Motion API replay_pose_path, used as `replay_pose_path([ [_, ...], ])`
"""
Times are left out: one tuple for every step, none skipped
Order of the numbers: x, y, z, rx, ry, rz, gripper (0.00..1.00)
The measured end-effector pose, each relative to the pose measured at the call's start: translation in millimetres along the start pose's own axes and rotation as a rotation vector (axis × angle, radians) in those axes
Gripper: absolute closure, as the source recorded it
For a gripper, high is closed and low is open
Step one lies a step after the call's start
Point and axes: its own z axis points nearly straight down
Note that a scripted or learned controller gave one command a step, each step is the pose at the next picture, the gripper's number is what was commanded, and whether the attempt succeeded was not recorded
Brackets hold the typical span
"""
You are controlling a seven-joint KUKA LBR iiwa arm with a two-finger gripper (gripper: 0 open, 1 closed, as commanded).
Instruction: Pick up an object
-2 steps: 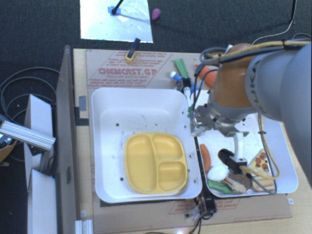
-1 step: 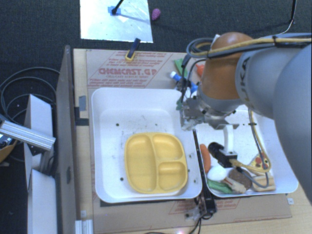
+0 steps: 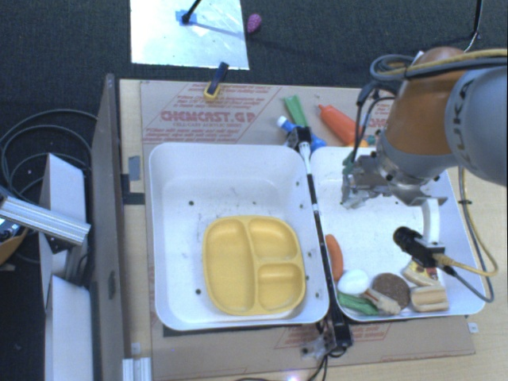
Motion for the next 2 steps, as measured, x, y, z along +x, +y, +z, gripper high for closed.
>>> replay_pose_path([
  [29.2, 14.8, 45.1, 0.004, 0.003, -0.011, 1.0],
  [54.0, 12.8, 42.7, 0.002, 0.003, -0.013, 1.0],
])
